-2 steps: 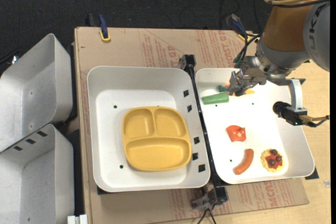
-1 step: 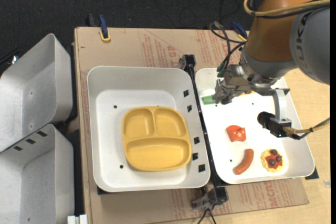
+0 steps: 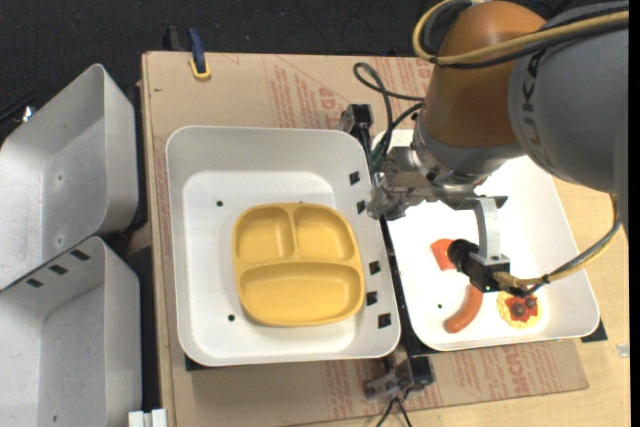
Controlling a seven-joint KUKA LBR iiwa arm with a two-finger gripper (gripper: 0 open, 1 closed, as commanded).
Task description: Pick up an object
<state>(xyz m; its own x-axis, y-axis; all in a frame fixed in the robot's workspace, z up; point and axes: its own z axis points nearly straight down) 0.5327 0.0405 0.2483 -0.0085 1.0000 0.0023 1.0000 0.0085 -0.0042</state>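
The orange sausage (image 3: 462, 312) lay curved on the floor of the right bin (image 3: 560, 240), near its front edge, untouched. Just beside it to the right sat a small yellow-and-red toy (image 3: 521, 309), and a red piece (image 3: 441, 253) lay a little farther back. A yellow divided plate (image 3: 298, 265) rested flat in the middle of the left bin (image 3: 200, 165). The gripper (image 3: 393, 198) hung over the rims where the two bins met, apart from the sausage. Whether it was spread or pressed together could not be told, and nothing showed in its grasp.
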